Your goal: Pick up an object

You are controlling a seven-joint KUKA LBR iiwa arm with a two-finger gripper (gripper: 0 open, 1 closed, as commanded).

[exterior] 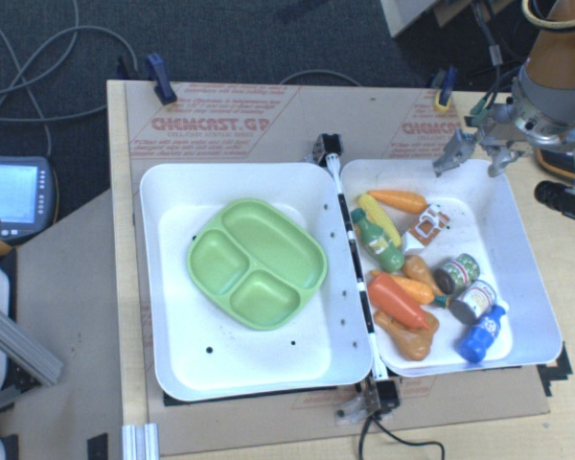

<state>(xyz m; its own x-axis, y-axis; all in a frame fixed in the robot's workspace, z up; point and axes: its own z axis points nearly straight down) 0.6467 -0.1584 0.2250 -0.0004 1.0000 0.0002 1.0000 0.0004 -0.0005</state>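
Note:
My gripper (477,159) hangs over the far edge of the right bin (532,266), its two fingers spread apart with nothing between them. Below it in that bin lie an orange carrot (399,200), a yellow banana (379,220), a green bottle (376,241), a small brown-and-white box (429,224), a red-orange pepper (397,298), two small cans (465,286) and a blue bottle (480,333). All objects rest on the bin floor, apart from the gripper.
The left bin (172,209) holds a green divided plate (257,262). Black clips (328,148) join the bins at the far and near ends of the shared rim. Blue clamps (159,75) sit at the board's far corners.

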